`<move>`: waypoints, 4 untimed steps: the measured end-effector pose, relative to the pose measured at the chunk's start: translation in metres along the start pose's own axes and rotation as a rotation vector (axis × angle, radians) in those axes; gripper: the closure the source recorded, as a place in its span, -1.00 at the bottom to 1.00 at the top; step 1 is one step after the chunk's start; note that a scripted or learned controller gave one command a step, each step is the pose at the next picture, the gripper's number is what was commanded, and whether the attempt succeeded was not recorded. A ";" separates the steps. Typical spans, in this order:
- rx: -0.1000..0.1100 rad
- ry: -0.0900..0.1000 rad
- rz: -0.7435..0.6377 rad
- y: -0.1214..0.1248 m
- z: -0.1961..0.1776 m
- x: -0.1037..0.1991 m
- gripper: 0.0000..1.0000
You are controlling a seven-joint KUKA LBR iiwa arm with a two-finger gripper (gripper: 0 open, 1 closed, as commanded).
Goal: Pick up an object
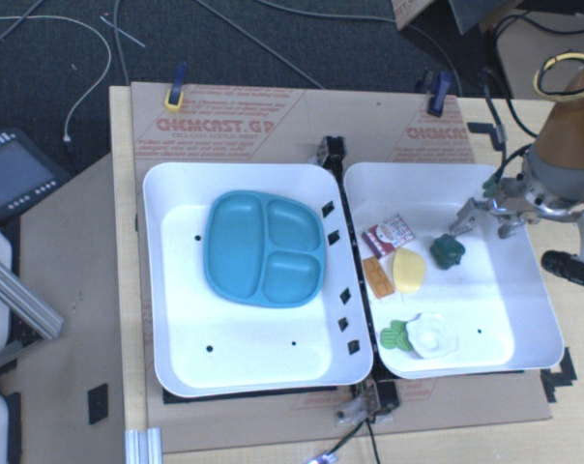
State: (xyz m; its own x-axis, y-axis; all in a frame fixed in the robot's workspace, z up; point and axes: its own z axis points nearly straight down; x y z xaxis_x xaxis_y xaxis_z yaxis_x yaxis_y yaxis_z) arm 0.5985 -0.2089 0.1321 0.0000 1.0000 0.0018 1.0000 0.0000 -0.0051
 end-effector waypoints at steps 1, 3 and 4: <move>-0.008 -0.001 -0.002 0.003 0.046 0.001 -1.00; -0.010 -0.003 0.000 -0.002 -0.009 -0.002 1.00; -0.010 -0.004 0.000 -0.002 -0.056 -0.009 1.00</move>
State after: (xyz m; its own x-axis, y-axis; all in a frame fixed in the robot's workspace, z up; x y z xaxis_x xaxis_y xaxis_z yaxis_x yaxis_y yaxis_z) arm 0.5970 -0.2179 0.1879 0.0000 1.0000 -0.0020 1.0000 0.0000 0.0052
